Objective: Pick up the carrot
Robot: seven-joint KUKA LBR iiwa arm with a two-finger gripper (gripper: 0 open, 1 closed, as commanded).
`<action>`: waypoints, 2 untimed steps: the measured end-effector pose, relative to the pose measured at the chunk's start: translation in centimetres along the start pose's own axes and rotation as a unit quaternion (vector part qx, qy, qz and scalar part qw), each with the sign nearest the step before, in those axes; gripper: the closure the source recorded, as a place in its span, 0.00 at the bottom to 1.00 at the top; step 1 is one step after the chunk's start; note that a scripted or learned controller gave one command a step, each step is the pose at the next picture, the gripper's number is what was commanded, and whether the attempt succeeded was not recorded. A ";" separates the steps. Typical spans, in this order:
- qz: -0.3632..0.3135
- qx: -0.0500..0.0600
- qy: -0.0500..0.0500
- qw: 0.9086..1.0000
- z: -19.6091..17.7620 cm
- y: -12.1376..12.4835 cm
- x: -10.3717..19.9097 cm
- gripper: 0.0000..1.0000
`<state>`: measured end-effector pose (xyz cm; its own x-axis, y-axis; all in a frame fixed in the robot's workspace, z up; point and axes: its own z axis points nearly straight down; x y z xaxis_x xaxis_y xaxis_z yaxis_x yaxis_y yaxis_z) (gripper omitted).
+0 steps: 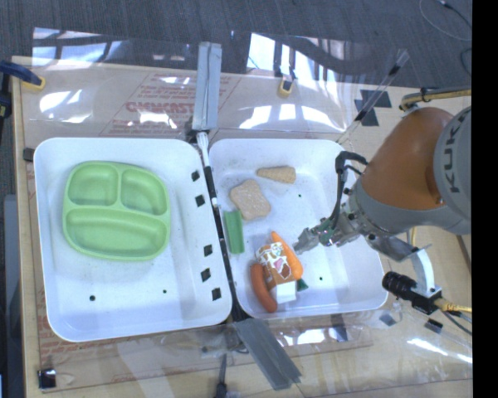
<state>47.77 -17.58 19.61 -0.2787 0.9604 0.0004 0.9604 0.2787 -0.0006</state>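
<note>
One camera looks down at a slant on the desk [83,110], which bears two shallow white bins side by side. The left bin [50,288] holds a green divided plate [116,211]. The right bin [349,293] holds the clutter: two tan bread-like pieces, one flat slice [249,199] and one smaller oval [276,174] nearer the far wall, a green stick [233,230] along the bin's left wall, and at the near side a tight cluster of a sausage [263,288], a small printed packet [275,261] with a white block [285,292] below it, and the carrot [290,258]. The carrot is the orange piece on the cluster's right side, its long axis running roughly from the far side toward the near one, tilted a little; the packet lies touching or partly over its left flank. The gripper [315,237] reaches in from the right, low over the bin, and its fingers [305,240] point leftward at the carrot's upper end, just beside it. Whether the fingers are apart or together I cannot tell; they blur into the grey wrist. Nothing visibly sits between them. The carrot lies just to the left of the tips and slightly nearer the camera, so I judge the coming move turns on a short shift that way, with the fingers closing across the carrot's narrow width and clear of the packet.
</note>
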 end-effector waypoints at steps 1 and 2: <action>0.008 -0.010 -0.006 1.000 7.9 1.0 1.1 1.00; 0.157 0.000 -0.001 0.988 0.0 0.9 3.0 1.00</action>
